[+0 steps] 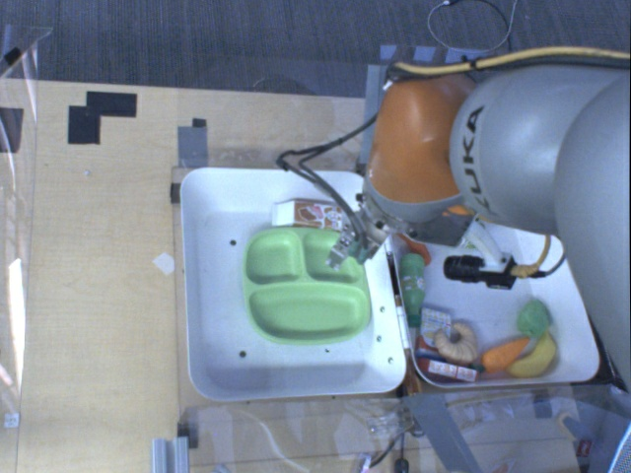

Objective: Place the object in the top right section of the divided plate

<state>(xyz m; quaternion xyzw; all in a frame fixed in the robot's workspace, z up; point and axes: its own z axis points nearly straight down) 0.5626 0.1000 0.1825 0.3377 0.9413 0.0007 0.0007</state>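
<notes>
The light green divided plate [301,289] lies in the left white bin [212,294], with two small sections at the back and one large section in front. My gripper [346,244] hangs over the plate's top right section, close to its surface, and the arm's orange band rises right above it. A flat brown and white packet [308,211] lies just behind the plate's back rim, its right end hidden under the gripper. I cannot make out anything in the gripper.
The right bin [582,363] holds a green bottle [412,282], a ring-shaped pastry [455,341], a carrot [505,353], a banana [535,359] and a green item [533,317]. A black cable [311,170] loops over the left bin's back rim.
</notes>
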